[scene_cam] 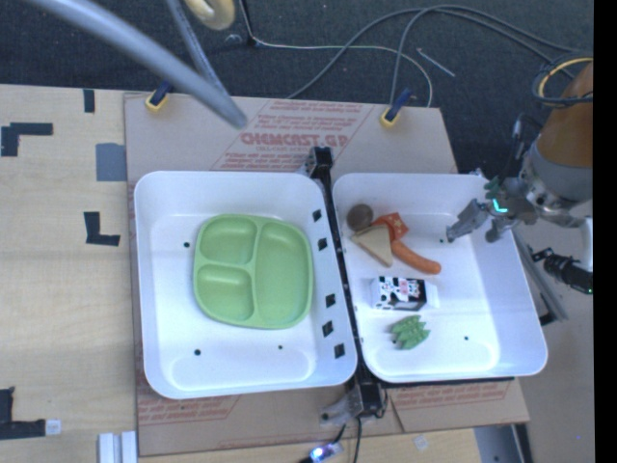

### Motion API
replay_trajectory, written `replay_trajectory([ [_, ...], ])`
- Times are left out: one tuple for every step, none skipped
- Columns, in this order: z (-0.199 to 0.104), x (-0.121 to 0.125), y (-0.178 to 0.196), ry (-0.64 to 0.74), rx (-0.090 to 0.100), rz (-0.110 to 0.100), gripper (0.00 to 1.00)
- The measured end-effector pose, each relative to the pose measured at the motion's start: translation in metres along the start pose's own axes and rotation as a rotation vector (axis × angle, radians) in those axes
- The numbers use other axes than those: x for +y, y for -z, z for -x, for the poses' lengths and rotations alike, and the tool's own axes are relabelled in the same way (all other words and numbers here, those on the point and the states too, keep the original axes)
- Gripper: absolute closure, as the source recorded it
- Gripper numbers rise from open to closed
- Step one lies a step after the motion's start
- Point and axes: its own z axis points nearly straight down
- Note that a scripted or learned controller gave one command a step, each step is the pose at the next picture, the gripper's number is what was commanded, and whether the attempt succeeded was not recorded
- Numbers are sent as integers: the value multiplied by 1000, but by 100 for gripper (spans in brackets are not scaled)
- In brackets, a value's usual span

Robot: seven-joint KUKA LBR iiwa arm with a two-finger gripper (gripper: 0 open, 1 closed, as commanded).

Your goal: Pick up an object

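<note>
The right bin (501, 345) holds a small brown ball (360, 216), a beige wedge (376, 247), a red-orange piece (392, 226), an orange carrot (417, 258), a black-and-white carton (399, 292) and a green leafy toy (410, 333). My gripper (477, 226) hangs over the right bin's far right side, fingers spread open, nothing between them. It is well right of the carrot and apart from every object.
The left bin (159, 258) holds a green divided plate (254, 270). A black divider (333, 258) runs between the bins. Cables lie on the dark floor behind. The arm's grey and orange wrist (564, 157) stands at the right edge.
</note>
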Motion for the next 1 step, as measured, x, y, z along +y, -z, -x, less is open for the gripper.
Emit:
replay_trajectory([
  [0,1,1,0,-1,2,0],
])
